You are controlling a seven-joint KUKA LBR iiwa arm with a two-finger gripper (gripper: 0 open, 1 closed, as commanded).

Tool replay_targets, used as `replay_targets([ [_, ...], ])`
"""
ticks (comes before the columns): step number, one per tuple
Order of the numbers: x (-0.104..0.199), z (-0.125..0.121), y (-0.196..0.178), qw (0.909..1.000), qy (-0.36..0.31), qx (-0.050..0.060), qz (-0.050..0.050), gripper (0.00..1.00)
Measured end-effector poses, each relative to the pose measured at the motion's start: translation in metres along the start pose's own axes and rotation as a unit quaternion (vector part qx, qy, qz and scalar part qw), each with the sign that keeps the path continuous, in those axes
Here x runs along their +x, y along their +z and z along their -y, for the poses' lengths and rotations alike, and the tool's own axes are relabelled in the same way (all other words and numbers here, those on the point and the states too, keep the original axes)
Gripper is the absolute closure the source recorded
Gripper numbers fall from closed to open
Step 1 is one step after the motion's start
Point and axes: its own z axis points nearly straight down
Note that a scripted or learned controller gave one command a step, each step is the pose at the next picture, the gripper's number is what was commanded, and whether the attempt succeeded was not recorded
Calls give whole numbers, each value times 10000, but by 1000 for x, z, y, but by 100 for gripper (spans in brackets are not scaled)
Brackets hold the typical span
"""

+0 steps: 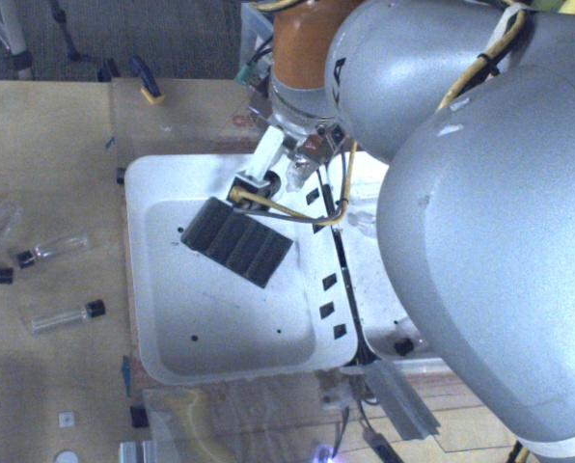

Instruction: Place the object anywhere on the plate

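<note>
Black ribbed slab (237,242), likely the object, lies in the white bin (152,287) just beside the gripper (302,152), whose grip I cannot tell. Centre over the slab's narrower width, then make 1 clean pinch

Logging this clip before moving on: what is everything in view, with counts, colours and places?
Shallow plastic bins: two, white; left bin in full view, right bin mostly behind the arm.
Ribbed flat rectangular block: one, black, inside the left bin, towards its far side.
Clear vials with black caps: at least three, on the wooden bench left of the bins.
Clamp: one, blue, on the bench beyond the left bin.
Square marks: at least four, black, along the strip between the bins.
Robot arm: one, grey with orange band, reaching in from the right over the bins.
</note>
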Motion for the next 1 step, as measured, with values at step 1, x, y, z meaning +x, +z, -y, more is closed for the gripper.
replay_targets([
  [1,37,40,7,9619,2735,-1,-15,100],
])
